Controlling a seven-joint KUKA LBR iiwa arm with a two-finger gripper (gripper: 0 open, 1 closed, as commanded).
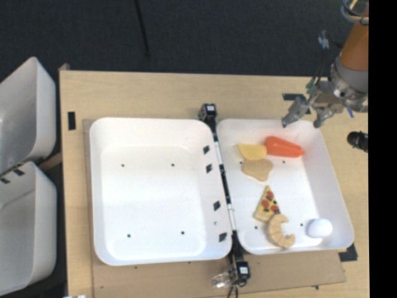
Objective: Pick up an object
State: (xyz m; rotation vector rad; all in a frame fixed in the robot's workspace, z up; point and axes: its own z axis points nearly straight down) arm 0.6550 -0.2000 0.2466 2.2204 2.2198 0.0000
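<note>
The right bin [332, 185] holds an orange carrot [284, 146] at its far side, with a yellow piece [252, 151] and a tan piece [257, 169] beside it. Nearer the front lie a pizza slice [267, 205], a croissant [280, 231] and a white ball [319, 228]. My gripper [306, 116] hangs above the bin's far right corner, up and to the right of the carrot. Its fingers [293, 115] are spread apart with nothing between them.
The left bin [99, 185] sits beside the right one, split from it by a ridge with black clips [219, 185]. White containers [25, 166] stand off the bench's left edge. Bare wooden bench [186, 92] runs behind both bins.
</note>
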